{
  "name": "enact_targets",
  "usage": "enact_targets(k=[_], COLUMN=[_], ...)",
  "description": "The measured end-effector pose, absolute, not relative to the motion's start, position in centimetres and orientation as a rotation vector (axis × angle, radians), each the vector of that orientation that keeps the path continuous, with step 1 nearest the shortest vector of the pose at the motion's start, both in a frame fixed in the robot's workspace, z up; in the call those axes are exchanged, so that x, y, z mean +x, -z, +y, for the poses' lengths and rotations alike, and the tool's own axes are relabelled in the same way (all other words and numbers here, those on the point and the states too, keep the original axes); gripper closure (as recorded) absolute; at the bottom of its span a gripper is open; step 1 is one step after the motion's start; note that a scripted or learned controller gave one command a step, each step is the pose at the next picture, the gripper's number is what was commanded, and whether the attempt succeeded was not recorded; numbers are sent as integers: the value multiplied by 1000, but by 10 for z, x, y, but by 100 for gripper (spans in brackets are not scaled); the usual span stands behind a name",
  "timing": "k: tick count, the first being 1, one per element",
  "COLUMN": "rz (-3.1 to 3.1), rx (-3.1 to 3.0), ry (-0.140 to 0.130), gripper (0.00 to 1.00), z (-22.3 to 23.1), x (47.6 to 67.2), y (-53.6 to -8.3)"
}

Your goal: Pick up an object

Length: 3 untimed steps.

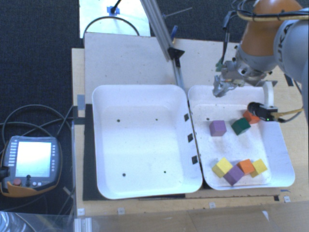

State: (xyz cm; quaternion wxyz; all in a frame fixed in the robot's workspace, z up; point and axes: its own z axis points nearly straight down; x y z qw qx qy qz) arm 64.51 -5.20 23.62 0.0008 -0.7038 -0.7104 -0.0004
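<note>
Seven small blocks in the right bin (277,144), none in the left bin (104,129). Nearest the end effector (221,88): purple cube (217,128), green cube (240,126) and an orange block (250,116), the last partly hidden by a black fitting with a cable.

Farther toward the near rim, well apart from the end effector: yellow cube (222,167), a second purple block (233,175), an orange cube (246,166) and a second yellow block (259,167), packed touching one another.

End effector poised over the far-left part of the right bin, above the floor, gripping nothing visible; spread or pressed together cannot be told from this angle.

Deciding relation: purple cube lying almost straight toward the near rim from the end effector, standing alone, clear of the green cube beside it. Likely the easiest target, needing a short travel forward and then a descent. Clustered four judged harder, with neighbours crowding any finger path.
</note>
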Motion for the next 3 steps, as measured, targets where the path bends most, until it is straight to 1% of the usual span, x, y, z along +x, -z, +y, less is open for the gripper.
enact_targets(k=[1,2,3], rz=[-2232,-2231,-2230], rx=[-2208,-2209,-2209], ry=[2,2,-1], gripper=[100,100,100], z=[4,47,90], x=[629,607,572], y=[-232,-238,-231])
